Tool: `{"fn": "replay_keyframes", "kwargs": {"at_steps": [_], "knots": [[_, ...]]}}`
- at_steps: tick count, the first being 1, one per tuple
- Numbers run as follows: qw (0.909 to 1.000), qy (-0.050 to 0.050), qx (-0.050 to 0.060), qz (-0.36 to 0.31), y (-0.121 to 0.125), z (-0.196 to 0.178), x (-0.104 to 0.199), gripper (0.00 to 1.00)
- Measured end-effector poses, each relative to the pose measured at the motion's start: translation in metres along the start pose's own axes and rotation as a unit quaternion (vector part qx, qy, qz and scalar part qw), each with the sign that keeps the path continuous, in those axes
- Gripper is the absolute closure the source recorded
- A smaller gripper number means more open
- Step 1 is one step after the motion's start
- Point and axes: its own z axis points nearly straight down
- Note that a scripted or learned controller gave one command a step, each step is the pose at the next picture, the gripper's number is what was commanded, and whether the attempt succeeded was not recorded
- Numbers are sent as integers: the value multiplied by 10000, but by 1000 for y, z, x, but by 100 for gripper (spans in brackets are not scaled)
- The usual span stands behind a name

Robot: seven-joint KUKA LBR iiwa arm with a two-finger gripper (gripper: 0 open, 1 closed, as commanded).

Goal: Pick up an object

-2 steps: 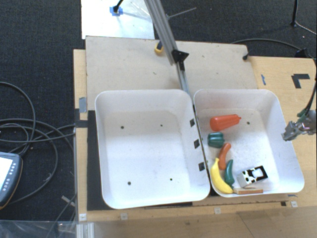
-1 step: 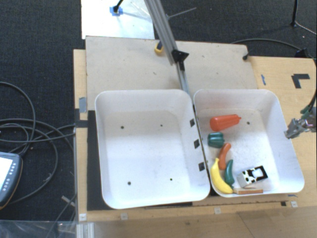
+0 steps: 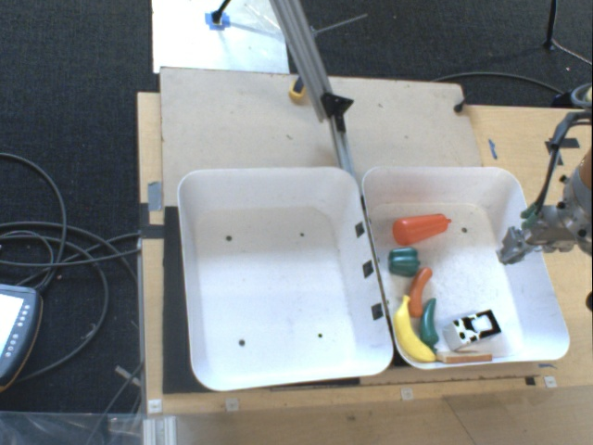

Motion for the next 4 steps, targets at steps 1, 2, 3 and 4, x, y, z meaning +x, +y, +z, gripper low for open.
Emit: {"fn": "replay_keyframes", "kwargs": {"at_steps": [1, 2, 3, 4], "knots": [[10000, 4, 1, 1, -4, 12, 49, 100], [10000, 4, -9, -8, -1, 3, 102, 100], [10000, 6, -2, -4, -7, -2, 154, 100], [10000, 7, 9, -5, -10, 14, 207, 100]]}}
